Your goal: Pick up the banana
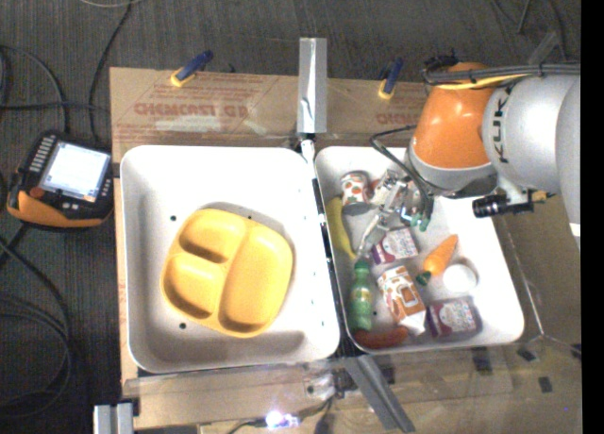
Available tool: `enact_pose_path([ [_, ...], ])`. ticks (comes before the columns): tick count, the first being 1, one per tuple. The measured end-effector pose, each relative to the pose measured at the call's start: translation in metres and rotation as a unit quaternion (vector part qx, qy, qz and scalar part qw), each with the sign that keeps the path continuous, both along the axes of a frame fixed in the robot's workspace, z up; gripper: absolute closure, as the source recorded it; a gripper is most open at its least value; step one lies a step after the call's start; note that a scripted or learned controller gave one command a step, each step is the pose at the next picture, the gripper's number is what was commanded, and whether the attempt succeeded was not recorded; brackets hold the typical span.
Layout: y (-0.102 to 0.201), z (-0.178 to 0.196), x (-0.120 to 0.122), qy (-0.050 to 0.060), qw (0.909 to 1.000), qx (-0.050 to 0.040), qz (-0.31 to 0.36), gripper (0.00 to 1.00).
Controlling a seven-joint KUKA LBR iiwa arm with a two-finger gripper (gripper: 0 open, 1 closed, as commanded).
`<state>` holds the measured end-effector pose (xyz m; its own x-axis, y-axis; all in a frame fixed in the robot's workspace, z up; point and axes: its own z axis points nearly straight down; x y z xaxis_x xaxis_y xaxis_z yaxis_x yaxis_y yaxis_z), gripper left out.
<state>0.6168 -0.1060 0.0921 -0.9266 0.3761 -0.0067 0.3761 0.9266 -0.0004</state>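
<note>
Your banana (pixel 338 225) is lying lengthwise along the left wall of the right bin (pixel 510 314), just beside the divider between the two bins; nothing is gripping it. To its right the gripper (pixel 396 204) is hanging low over the clutter, near a small can (pixel 355 185) and a purple carton (pixel 394 245); you cannot tell whether its fingers are apart or together. Below the banana a green bottle (pixel 360 294) is lying, with a carrot (pixel 438 257), an orange carton (pixel 404 292) and a white lid (pixel 460 277) further right. In the left bin (pixel 142 177) a yellow divided plate (pixel 227 270) is sitting.
</note>
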Motion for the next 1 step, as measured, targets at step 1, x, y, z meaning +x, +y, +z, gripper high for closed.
enact_pose_path([
  [1, 0.0007, 0.0000, 0.0002, 0.000, 1.0000, 0.0010, 0.000, 0.00],
])
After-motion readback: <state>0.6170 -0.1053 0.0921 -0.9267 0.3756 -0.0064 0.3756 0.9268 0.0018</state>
